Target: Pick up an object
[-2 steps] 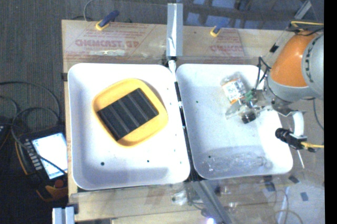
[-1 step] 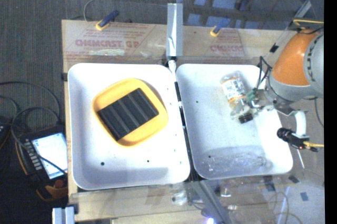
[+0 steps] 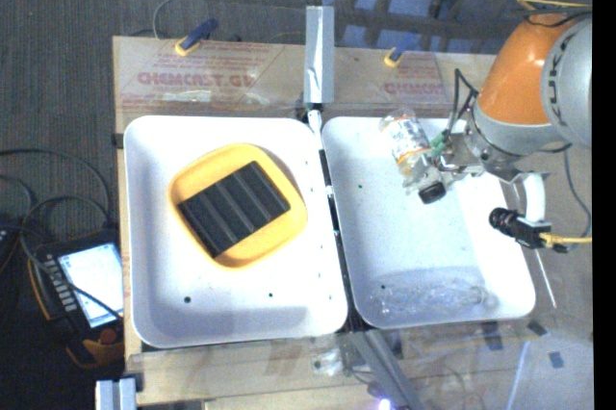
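Observation:
A yellow dish-shaped object with a black ridged top point(image 3: 239, 203) lies in the left bin point(image 3: 154, 302). In the right bin point(image 3: 385, 235), a crumpled clear packet with yellow and green print point(image 3: 405, 140) rests near the far wall. My gripper point(image 3: 429, 177) hangs low over the far right part of that bin, right beside the packet and touching or nearly touching its right side. A clear plastic bottle point(image 3: 433, 294) lies on its side along the near wall of the right bin.
The grey arm with its orange band point(image 3: 525, 90) covers the right bin's far right corner. A black fitting with a yellow cable point(image 3: 515, 227) hangs over the right rim. A metal post point(image 3: 318, 62) stands behind the bins' divide.

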